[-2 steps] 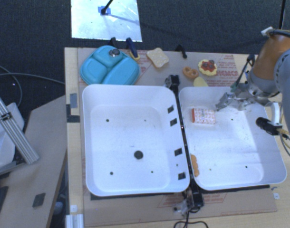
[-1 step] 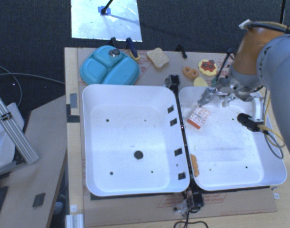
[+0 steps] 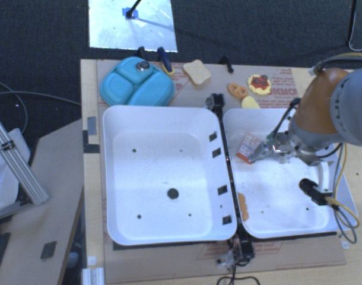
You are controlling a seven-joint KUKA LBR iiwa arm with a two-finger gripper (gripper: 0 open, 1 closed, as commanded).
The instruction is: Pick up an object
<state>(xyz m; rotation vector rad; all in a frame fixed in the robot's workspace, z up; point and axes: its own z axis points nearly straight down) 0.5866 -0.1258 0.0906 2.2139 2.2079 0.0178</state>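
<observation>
So far the pick looks about half done. The tool [image 3: 259, 152] sits low in the right bin [image 3: 288, 218], at that bin's upper left part, and its tips reach the small red-and-white packet [image 3: 248, 147] lying close to the divider [image 3: 226, 159] between the bins. Tips appear to close around the packet's right end, so I read the tool as clamped on it, though the view is small and the contact is not crisp. Packet seems to rest on or just above the bin floor; lift not yet evident. Left to do: raise it clear of the bin.

Room and edges, taken from the packet:
- Just left of it, the divider with its black clips; little margin that way.
- Above it, the right bin's back wall, and past that a yellow piece [image 3: 250, 103], a pretzel [image 3: 237, 89] and a round red-topped toy [image 3: 259, 84] on the desk [image 3: 89, 159].
- Below it, open bin floor, then a small tan item [image 3: 243, 206] against the divider.
- Right of it, the arm's own wrist and cables [image 3: 338, 203] crowd the space.

Straight up looks like the freest way out.
</observation>
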